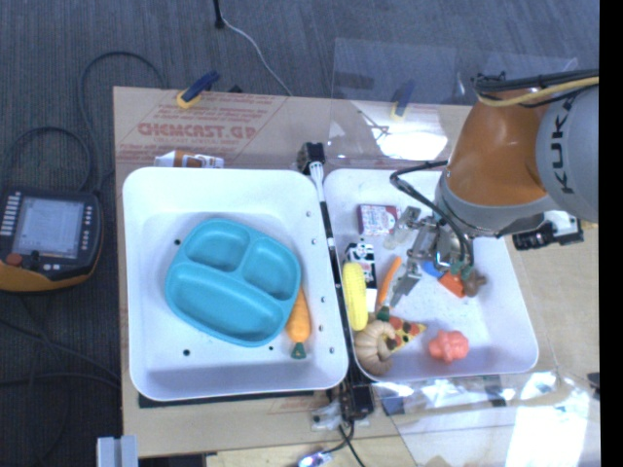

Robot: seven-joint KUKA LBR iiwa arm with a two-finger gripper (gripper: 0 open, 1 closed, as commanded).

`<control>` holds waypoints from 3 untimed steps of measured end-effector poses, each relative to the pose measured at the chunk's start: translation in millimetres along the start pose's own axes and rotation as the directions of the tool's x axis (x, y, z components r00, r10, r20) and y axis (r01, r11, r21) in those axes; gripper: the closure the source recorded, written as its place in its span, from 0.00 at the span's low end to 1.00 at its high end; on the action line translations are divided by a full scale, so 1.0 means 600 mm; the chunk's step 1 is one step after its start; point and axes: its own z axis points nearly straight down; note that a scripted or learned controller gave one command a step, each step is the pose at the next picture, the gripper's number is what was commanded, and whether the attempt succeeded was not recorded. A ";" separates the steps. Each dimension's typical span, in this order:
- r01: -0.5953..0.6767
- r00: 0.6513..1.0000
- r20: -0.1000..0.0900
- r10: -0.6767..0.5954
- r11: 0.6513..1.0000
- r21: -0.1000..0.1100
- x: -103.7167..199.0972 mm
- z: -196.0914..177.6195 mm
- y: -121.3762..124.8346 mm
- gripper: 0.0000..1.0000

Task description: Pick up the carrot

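While the arm (506,163) reaches in from the right, its gripper (421,261) hangs low over the right bin (521,329), fingers spread apart with nothing between them.

Camera view, right bin: a slim carrot (388,282) lies tilted just left of the fingertips, close but not gripped. Beside it, toward the divider, sits a yellow corn cob (355,296). A small pink box (375,219) lies near the bin's back. A pink lump (448,345) and a pizza slice (404,332) lie near the front, with a tan bread-like piece (373,341) at the front left corner.

Camera view, left bin (146,261): a blue divided plate (234,280) sits at centre. A second carrot (299,323) lies against the plate's right edge, green end toward the front.
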 end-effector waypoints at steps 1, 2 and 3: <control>0.184 0.983 0.026 -0.184 0.983 -0.002 -0.041 0.127 -0.027 0.00; 0.117 0.993 0.008 -0.117 0.993 -0.003 -0.049 0.156 -0.022 0.00; -0.175 0.985 0.013 0.175 0.985 -0.008 -0.035 0.155 -0.072 0.00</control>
